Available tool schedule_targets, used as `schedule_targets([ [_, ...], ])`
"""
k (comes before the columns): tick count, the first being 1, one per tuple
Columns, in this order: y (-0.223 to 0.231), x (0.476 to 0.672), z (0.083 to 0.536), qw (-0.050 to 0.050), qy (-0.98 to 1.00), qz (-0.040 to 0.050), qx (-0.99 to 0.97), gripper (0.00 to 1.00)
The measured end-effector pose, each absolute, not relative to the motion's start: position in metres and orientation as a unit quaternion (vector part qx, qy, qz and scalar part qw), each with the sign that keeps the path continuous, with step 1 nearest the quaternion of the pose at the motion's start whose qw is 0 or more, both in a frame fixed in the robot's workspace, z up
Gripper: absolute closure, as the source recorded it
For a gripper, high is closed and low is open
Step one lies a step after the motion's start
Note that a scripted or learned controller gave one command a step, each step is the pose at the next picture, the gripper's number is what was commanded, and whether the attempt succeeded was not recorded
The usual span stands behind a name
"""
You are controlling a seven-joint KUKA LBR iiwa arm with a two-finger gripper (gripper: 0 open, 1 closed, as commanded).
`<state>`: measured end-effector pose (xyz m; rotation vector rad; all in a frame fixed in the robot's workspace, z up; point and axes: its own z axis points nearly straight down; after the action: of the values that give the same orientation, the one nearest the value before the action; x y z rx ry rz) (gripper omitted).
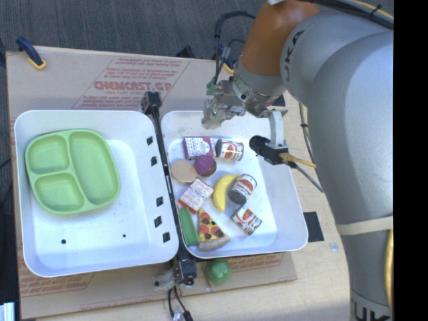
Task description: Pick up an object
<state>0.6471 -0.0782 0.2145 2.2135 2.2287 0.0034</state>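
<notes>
The tool point(212, 117) is seen poised over the far edge of the right bin point(289, 209); nothing is gripped, and its opening cannot be told. The purple carton point(196, 146) lies just below it, unlifted. The pick is judged barely begun.

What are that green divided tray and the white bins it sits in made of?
The green tray looks like moulded plastic: uniform matte colour, soft rounded compartments. The white bins seem plastic too, smooth with a slight sheen and rounded rims, though the material can't be confirmed.
</notes>
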Motion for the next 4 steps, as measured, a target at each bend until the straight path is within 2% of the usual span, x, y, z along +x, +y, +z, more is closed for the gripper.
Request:
schedule_targets([
  [1,-0.058,0.633,0.221,-0.002,0.709,-0.0008,0.705,1.00],
  [2,-0.055,0.560,0.228,-0.001,0.709,-0.0016,0.705,1.00],
  [3,-0.020,0.511,0.239,-0.001,0.710,-0.0014,0.704,1.00],
  [4,-0.021,0.511,0.239,-0.001,0.709,-0.0014,0.705,0.00],
])
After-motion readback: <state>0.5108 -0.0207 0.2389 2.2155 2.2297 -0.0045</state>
